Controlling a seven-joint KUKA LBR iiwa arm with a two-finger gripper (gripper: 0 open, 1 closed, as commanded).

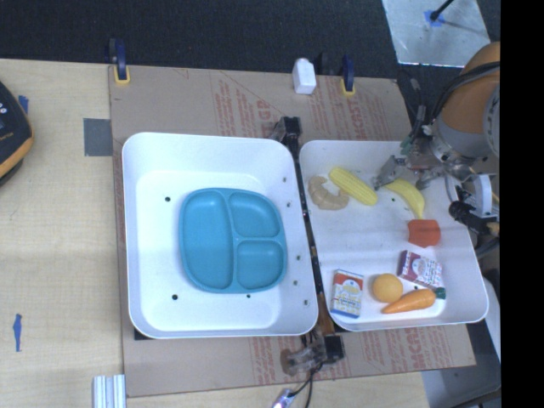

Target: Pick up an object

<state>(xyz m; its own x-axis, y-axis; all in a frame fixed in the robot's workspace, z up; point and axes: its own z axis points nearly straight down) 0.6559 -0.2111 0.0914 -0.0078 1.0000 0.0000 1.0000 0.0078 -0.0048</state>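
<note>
Even overhead light, soft shadows, slightly blurry

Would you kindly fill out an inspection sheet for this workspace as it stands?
Surface: brown cardboard sheet under two shallow white bins.
Job's things: right bin holds yellow corn cob, yellow banana, red block, orange ball, orange carrot, two small cartons, beige ring.
Clutter: blue divided plate in left bin.
Grippers: end effector beside the banana; grasp unclear.
Cables: black cable on arm.
Surroundings: blue clamps at the cardboard's far edge.
</note>
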